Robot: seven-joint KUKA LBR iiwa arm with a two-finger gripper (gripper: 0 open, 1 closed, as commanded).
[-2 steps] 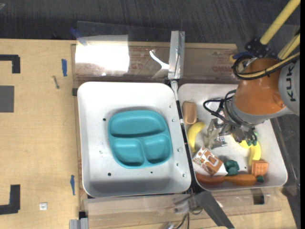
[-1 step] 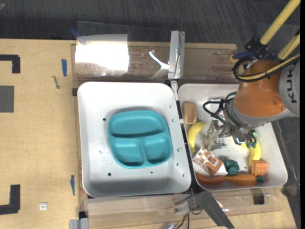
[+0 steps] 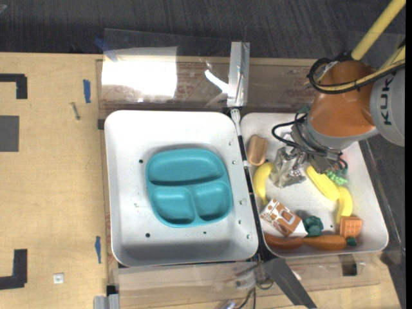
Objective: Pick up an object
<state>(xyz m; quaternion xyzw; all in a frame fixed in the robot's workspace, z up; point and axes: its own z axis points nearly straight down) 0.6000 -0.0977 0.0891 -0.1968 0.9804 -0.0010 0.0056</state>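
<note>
Lying nearest, along the right bin's [image 3: 373,192] near wall, a carrot [image 3: 325,241] is stretching rightward with a dark red sausage-like piece [image 3: 283,241] just left of it. A small carton [image 3: 280,217], white and brown, is sitting tilted just behind them; its print is too small to read. A dark green lump [image 3: 313,224] is resting beside the carton, and an orange block [image 3: 351,226] is sitting in the near right corner. White letters "KU" are showing on the grey arm [image 3: 389,105] at the right edge. One banana [image 3: 261,180] is curving along the bin's left wall, yellow and smooth, with a tan cylinder [image 3: 257,149] just beyond it. A second banana [image 3: 331,188] is slanting toward the right wall. The gripper [image 3: 288,170] is hanging low between the two bananas; whether it is open or closed cannot be told. A teal tray [image 3: 188,185] with three compartments is sitting in the left bin [image 3: 122,172].
</note>
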